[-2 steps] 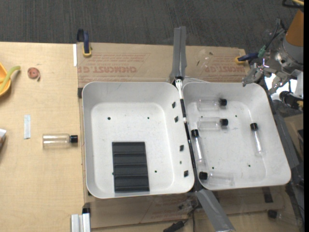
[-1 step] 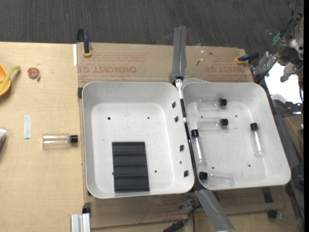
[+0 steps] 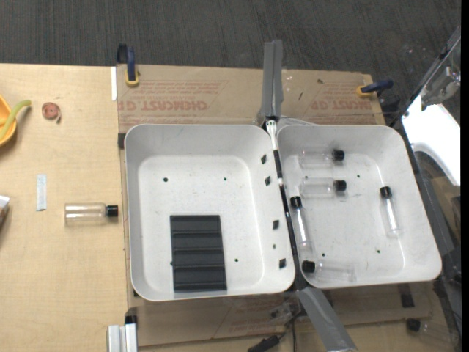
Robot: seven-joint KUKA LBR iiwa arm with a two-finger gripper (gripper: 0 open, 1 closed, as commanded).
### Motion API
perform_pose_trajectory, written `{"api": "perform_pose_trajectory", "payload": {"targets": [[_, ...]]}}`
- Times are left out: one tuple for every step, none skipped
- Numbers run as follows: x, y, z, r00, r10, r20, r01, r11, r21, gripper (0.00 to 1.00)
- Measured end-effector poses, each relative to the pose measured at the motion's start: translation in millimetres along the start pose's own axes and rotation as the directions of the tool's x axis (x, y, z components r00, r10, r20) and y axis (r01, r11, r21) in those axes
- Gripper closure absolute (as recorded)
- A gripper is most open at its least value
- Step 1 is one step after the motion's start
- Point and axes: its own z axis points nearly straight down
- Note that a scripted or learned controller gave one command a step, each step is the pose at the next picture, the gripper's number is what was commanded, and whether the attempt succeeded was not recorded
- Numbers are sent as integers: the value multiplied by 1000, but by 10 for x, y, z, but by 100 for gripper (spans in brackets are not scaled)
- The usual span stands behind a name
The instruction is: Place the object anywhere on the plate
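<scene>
Five clear bottles lie loose in the right bin, ready for picking; the dark plate waits at six o'clock in the left bin. Gripper state: cannot tell.

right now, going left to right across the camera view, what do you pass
yellow bowl → small white strip → clear bottle on the bench → left bin → black ribbed plate → right bin holding clear bottles
</scene>
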Motion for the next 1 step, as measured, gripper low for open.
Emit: {"api": "perform_pose_trajectory", "payload": {"targets": [[675,417,-148,990,142,1,-142,990,2,0]]}}
